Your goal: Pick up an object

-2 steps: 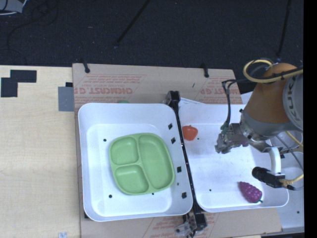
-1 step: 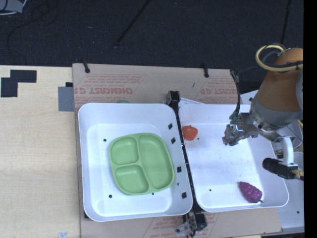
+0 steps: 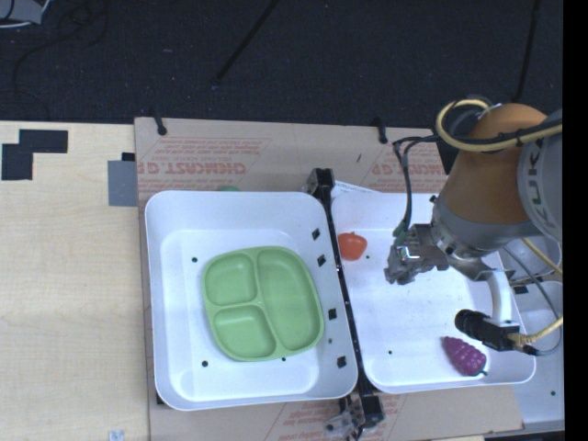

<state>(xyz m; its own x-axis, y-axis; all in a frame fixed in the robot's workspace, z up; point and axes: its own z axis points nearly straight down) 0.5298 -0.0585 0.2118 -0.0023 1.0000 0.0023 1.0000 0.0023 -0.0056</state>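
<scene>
Right bin (image 3: pixel 386 356) — orange piece (image 3: pixel 352 244), purple piece (image 3: pixel 465 356)

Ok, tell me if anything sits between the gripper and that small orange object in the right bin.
Nothing visible does. The gripper hangs over the right bin, and the orange object lies to its left near the divider, with bare white floor between them. The purple object lies apart, near the bin's front right corner.

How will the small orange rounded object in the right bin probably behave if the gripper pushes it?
The small orange rounded object looks likely to roll, given its round shape. It seems light for its small size. It lies near the right white bin wall, which may stop it.
</scene>
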